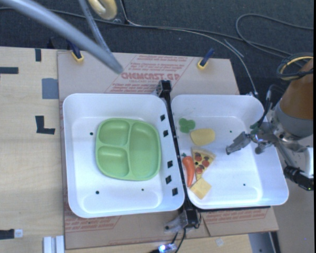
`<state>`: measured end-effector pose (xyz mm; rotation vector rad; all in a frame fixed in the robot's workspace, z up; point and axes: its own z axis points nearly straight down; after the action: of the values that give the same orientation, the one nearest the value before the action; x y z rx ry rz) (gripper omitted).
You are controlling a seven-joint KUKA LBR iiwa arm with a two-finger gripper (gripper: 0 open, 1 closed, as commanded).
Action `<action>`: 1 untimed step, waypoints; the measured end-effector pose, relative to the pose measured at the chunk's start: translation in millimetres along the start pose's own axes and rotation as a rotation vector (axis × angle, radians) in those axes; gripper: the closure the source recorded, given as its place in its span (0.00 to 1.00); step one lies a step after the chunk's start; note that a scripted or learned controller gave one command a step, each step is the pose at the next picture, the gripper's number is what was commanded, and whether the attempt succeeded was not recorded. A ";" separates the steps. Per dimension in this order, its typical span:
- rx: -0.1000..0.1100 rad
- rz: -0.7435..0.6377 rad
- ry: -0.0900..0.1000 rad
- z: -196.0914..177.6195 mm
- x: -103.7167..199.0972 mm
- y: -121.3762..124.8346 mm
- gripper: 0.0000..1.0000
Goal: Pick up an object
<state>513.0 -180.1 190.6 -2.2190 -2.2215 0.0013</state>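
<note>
Tabletop (21, 141): pale wood, black tape marks at left; brown cardboard sheet (147, 70) with red lettering laid beneath two shallow white bins set side by side, touching along a central black divider.

Left bin (76, 109): holds one green divided plate (129, 148), three compartments, lying flat near the middle.

Right bin (253, 188): holds five toy food items clustered along the left wall, beside the divider.
- Green leafy piece (186, 124), uppermost in the cluster.
- Yellow rounded piece (202, 136), just below and right of the green piece, near touching.
- Pizza slice (202, 159), red dots on top, below the yellow piece.
- Orange carrot (188, 170), lengthwise against the divider, touching the pizza slice's left edge.
- Yellow cheese wedge (201, 188), lowest, just below pizza slice and carrot.

Arm (297, 101): grey with orange band, entering from the right over the right bin's right rim.

Gripper (236, 146): dark, angled down-left over the bare floor of the right bin, well apart from the food cluster. Fingers close together at the tip, narrow; nothing between them.

Background: dark floor with cables; grey pole (52, 20) running diagonally across the upper left; yellow clamps (203, 63) at the cardboard's top edge.
</note>
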 end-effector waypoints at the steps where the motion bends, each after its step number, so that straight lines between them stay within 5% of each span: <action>1: 0.005 0.000 0.000 45.7 6.0 -4.6 0.00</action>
<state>508.3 -174.0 145.0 -2.2169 -2.2189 0.0062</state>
